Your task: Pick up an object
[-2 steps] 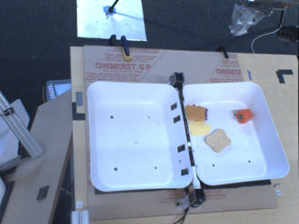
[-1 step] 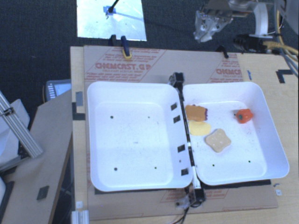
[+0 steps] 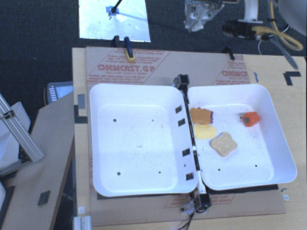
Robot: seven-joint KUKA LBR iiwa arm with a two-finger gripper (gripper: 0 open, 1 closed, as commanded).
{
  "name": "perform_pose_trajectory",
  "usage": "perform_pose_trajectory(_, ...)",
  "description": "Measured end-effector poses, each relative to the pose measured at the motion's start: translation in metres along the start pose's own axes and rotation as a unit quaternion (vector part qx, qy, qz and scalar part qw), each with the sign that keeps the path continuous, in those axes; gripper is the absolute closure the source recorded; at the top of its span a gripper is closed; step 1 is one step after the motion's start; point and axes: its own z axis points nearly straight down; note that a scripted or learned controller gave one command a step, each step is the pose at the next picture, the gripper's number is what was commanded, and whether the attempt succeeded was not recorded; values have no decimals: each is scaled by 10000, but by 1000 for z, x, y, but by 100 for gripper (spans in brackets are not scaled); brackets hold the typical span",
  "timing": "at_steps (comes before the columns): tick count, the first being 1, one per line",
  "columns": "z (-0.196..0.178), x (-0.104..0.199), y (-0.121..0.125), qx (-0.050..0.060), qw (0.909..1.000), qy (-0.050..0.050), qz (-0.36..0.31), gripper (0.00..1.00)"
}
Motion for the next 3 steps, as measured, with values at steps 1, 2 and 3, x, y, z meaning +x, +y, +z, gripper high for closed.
perform_pose_trajectory(1,66,128,-1,49,10000,6,-37,100)
perform_pose_trajectory(2,80,52,-86,47,10000,-16,58,100)
perform_pose_trajectory(3,70,124,-153,33,10000,8,-27,100)
